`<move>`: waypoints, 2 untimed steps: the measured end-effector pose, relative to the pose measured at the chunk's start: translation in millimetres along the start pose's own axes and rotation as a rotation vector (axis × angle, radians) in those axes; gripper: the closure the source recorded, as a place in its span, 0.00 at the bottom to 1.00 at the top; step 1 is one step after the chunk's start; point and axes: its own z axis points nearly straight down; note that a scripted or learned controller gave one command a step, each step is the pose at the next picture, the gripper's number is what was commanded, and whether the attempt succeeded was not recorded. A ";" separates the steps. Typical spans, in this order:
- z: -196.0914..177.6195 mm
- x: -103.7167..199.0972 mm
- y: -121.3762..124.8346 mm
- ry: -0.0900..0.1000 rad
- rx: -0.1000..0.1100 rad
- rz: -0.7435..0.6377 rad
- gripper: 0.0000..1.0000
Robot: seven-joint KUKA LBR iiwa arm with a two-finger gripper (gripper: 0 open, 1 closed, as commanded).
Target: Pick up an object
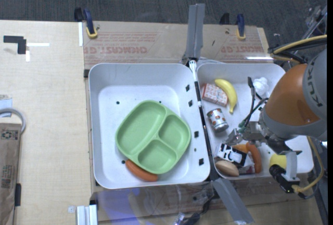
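Observation:
The right bin (237,66) holds a yellow banana (227,93), a red and white box (214,93), a small can (217,119), a black and white packet (230,155), a brown bun (227,168) and an orange sausage (254,159). A white object with a thin green stem (259,85) lies near the bin's far right. My gripper (243,135) hangs low over the bin's near half, just above the packet and the sausage and right of the can. The wrist hides what is directly under it.
The left bin (94,115) holds a green divided plate (153,136) with an orange sausage (141,171) poking out under its near edge. A grey divider bar (195,26) stands between the bins at the back. Clamps hold cardboard behind them.

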 end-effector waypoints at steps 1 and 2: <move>0.0 0.0 0.0 0.000 0.000 0.000 0.00; -99.3 15.9 15.0 -0.001 0.002 -0.206 0.00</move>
